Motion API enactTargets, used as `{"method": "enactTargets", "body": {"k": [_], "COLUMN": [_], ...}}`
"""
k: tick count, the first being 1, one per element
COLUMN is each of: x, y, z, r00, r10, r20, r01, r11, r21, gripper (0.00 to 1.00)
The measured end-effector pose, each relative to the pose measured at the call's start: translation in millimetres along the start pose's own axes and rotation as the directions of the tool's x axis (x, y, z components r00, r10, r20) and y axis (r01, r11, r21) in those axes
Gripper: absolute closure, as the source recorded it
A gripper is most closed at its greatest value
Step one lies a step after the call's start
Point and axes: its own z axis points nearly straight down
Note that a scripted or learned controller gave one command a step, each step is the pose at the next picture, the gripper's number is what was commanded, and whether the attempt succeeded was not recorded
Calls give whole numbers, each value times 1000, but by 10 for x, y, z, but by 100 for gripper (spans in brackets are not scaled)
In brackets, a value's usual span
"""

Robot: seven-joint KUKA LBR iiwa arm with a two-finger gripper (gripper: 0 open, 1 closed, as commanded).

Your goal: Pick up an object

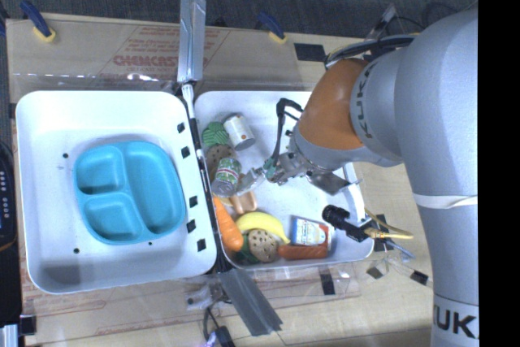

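You are looking down on the bench (pixel 81 45), where two white bins are sitting side by side. The left bin (pixel 32 175) is holding a blue divided tray (pixel 130 191). The arm (pixel 390 110) is reaching in from the right over the right bin (pixel 268 106). The gripper (pixel 275 169) is hanging low near that bin's middle, just beside a small jar (pixel 226 172) with a green label. You cannot tell how far the gripper is open or whether it is gripping anything, because the wrist is covering it from above.

The things to pick are crowding the right bin's left and lower sides. A small silver can (pixel 239 131) is lying toward the upper left with a green item (pixel 215 134) beside it, and the jar is sitting just below them. A carrot (pixel 228 229) is lying along the left wall. A banana (pixel 262 222), a round cookie (pixel 262 244), a small carton (pixel 309 232) and a red sausage (pixel 302 253) are lying along the lower wall.
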Motion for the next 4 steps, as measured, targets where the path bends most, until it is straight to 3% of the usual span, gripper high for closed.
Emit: {"method": "enactTargets", "body": {"k": [1,2,3,4], "x": [-100,-196,24,410], "y": [-749,-807,143,519], "z": [-12,-71,13,-983], "r00": [991,952,947,943], "r10": [131,307,320,332], "r20": [1,2,0,1], "r01": [-131,-307,-320,-332], "r11": [991,952,947,943], "r21": [-6,0,-3,-1], "gripper": [0,0,0,0]}}
